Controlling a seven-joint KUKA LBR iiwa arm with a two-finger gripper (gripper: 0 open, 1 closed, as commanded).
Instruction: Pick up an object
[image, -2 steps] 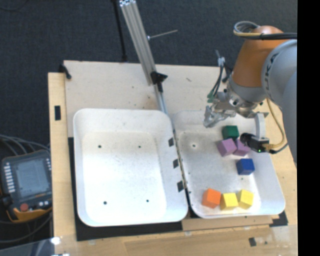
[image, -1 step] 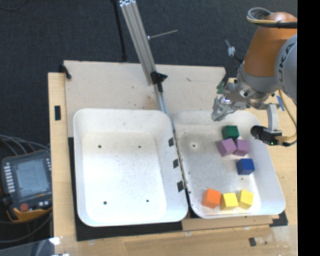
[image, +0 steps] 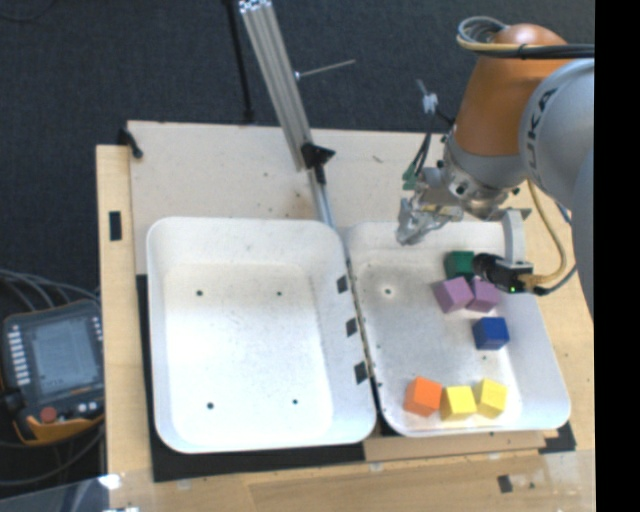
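Arm (image: 520, 110) bent down from right, pincer (image: 412, 232) over right bin (image: 400, 330) far edge, grip state indiscernible.

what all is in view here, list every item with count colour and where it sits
bins: 2, white, side by side on the bench
green block: 1, green, far part of the right bin
purple blocks: 2, purple, touching, just in front of the green block
blue block: 1, blue, right bin, nearer than the purple blocks
orange block: 1, orange, near edge of the right bin
yellow blocks: 2, yellow, in a row to the right of the orange block
metal pole: 1, silver, slanting up from between the bins
pendant: 1, grey, left of the bench
arm: 1, grey and orange, from the right
gripper: 1, metal, above the right bin's far left corner
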